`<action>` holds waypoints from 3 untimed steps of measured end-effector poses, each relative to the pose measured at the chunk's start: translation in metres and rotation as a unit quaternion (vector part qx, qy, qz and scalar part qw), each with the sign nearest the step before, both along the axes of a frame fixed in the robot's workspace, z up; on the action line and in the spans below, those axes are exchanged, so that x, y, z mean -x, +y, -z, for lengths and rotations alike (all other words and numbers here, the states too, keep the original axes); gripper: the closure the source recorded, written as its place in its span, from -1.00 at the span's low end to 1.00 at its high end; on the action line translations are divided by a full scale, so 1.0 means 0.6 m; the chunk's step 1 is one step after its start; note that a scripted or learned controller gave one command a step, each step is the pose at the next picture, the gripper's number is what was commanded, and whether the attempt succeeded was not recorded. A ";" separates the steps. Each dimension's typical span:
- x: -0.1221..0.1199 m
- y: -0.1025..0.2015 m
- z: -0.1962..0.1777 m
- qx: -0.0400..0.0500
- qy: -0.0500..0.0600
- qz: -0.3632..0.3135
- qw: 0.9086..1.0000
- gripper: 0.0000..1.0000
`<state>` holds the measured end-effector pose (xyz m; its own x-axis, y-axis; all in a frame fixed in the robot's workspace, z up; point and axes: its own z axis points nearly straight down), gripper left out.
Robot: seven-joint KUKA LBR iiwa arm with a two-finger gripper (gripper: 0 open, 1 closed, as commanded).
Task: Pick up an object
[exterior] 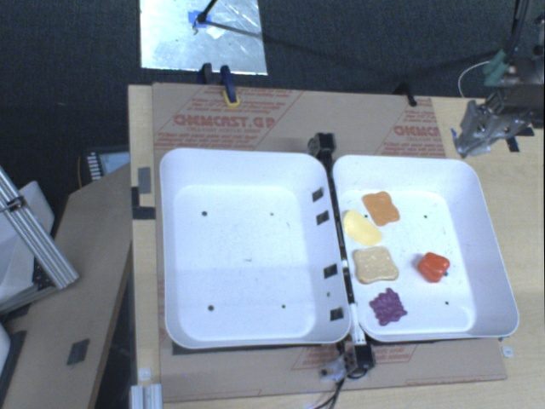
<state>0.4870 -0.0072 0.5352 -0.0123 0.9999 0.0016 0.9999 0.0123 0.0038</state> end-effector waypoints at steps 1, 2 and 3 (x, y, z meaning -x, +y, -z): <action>0.001 0.135 0.024 0.000 0.001 0.000 1.000 1.00; 0.002 0.248 -0.001 -0.001 0.000 0.000 1.000 1.00; 0.002 0.318 0.001 0.000 0.001 0.002 1.000 1.00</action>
